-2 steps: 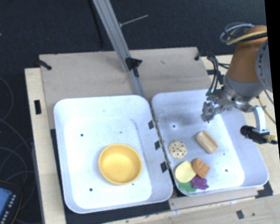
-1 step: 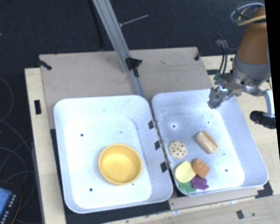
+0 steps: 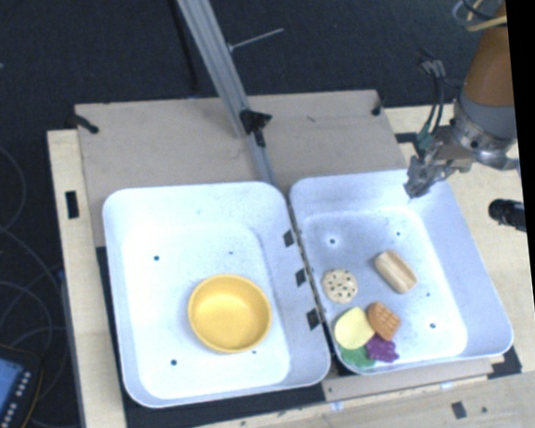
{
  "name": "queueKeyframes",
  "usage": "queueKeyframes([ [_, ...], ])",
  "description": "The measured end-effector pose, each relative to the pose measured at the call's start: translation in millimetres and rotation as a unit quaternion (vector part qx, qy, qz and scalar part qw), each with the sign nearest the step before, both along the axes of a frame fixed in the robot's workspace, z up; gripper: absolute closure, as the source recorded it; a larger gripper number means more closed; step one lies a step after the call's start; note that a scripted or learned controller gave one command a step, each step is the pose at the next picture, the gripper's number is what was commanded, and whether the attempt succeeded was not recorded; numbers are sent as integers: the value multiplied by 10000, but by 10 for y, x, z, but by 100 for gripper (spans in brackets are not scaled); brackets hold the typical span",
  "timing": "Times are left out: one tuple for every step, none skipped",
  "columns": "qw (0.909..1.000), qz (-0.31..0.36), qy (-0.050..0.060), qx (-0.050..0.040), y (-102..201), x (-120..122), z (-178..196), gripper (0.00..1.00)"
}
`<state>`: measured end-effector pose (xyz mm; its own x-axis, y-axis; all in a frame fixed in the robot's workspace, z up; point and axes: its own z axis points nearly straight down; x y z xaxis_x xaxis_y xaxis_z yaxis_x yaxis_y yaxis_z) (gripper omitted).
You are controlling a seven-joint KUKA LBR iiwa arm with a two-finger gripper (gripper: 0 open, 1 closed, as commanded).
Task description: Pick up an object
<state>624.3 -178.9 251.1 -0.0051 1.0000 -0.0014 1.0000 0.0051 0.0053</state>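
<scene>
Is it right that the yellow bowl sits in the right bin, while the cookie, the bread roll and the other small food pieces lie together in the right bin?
Not quite. The camera view shows the yellow bowl in the left bin, alone there. The rest stands: the cookie, the bread roll and the other small food pieces lie together in the right bin.

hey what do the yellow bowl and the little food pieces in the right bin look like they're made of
The yellow bowl looks like smooth moulded plastic: even colour, soft sheen. The cookie, bread roll, yellow piece, orange waffle-like piece and purple grapes look like toy food, probably plastic or rubber, given their flat, saturated colours; too small to be sure. The right bin looks like matte white plastic.
</scene>
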Motion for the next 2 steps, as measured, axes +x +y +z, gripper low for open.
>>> queueKeyframes([
  [10000, 9, 9, 8, 474, 102, 75, 100],
  [10000, 12, 10, 11, 969, 193, 135, 100],
])
